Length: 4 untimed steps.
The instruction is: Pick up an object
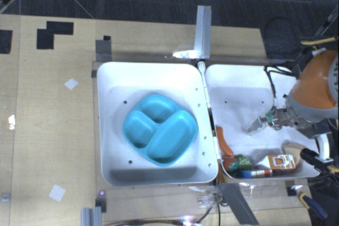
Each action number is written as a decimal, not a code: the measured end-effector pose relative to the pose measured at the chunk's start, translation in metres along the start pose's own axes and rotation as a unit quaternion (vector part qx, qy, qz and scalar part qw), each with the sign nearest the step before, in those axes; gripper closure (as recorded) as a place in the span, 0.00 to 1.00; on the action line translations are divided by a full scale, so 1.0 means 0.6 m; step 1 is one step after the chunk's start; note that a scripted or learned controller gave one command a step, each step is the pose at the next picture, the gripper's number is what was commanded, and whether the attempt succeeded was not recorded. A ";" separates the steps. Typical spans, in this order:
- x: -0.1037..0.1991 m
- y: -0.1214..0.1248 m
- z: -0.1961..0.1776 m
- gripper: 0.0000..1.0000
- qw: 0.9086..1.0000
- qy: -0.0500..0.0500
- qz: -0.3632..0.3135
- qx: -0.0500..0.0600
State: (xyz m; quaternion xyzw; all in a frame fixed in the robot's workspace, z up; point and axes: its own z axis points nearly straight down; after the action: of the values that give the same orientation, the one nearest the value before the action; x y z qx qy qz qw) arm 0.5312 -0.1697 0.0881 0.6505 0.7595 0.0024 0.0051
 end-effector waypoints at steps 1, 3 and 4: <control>-0.003 0.005 -0.016 1.00 1.000 -0.002 0.001 -0.004; -0.032 -0.018 0.000 0.00 0.993 0.001 0.120 -0.002; 0.049 -0.008 -0.002 0.00 0.997 -0.002 -0.071 -0.003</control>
State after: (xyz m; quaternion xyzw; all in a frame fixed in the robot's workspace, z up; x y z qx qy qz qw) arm 0.5216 -0.1413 0.0889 0.5949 0.8038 0.0032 0.0085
